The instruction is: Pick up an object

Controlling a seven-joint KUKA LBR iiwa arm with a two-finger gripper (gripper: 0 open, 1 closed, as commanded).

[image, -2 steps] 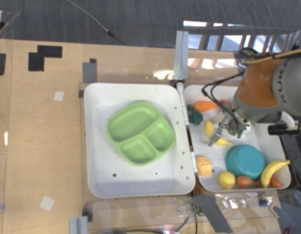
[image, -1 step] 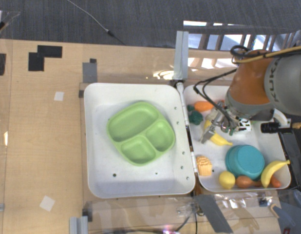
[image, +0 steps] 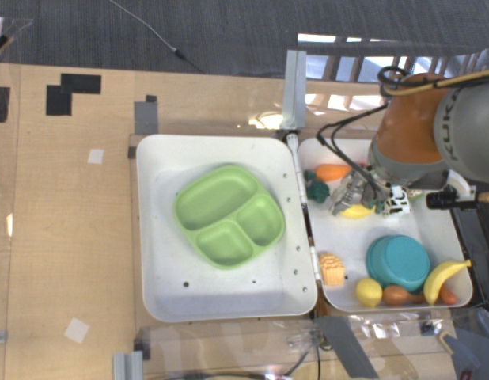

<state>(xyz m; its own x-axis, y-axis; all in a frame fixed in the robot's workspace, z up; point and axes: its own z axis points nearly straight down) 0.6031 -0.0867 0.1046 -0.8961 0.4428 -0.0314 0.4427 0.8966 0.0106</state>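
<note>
My gripper [image: 352, 200] hangs low in the back part of the right bin [image: 458, 236], under the grey arm with the orange band [image: 407, 129]. A small yellow object [image: 358, 210] lies right at the gripper's tip, partly covered by it. An orange carrot-like piece [image: 333, 172] and a dark green item [image: 316, 188] lie just to the left of the gripper. Whether the yellow object is held is unclear.
The right bin's front holds a teal bowl [image: 398, 263], a banana [image: 443, 278], a lemon [image: 369, 292], a brown oval item [image: 396, 295] and a yellow corn-like piece [image: 331, 269]. A green divided plate [image: 229, 214] sits in the left bin [image: 161, 283].
</note>
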